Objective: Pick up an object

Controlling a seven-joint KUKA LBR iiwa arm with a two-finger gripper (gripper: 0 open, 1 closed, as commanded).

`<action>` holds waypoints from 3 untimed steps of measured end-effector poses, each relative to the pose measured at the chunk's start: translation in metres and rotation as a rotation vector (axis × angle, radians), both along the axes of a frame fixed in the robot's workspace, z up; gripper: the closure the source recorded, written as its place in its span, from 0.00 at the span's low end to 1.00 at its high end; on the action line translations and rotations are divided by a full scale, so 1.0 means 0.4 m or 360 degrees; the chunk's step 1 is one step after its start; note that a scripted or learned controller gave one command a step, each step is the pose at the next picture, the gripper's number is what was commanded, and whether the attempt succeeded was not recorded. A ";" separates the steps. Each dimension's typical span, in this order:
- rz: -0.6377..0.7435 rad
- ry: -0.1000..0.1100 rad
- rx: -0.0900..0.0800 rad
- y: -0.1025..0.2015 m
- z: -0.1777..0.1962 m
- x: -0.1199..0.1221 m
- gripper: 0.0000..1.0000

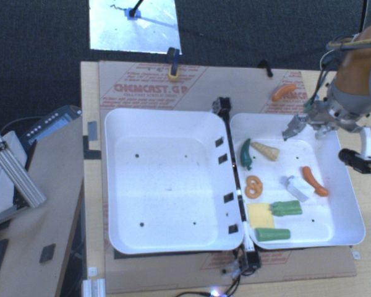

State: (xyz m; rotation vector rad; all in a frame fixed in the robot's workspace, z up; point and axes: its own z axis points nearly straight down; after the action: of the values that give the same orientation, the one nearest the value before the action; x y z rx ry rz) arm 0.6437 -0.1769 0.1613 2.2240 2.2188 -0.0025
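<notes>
I hovered my pincer (304,124) over the right bin (349,224), its grip unclear; next, choosing the carrot (313,181).

A dark carpeted floor (37,42) is surrounding the table (90,91) on its far and left sides. A pale, shiny sheet (120,17) is lying on the floor beyond the table's far edge, catching the light. A lower tan side surface (43,190) is sitting just beside the table's left edge.
</notes>
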 end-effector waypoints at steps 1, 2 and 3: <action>0.0000 0.0008 0.0002 -0.075 -0.204 -0.093 0.00; 0.0008 -0.0011 -0.0001 -0.072 -0.163 -0.081 1.00; 0.0002 0.0005 0.0004 -0.071 -0.195 -0.226 1.00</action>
State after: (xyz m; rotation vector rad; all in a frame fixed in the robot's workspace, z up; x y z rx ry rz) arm 0.5533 -0.2055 0.0835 2.2250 2.2233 -0.0031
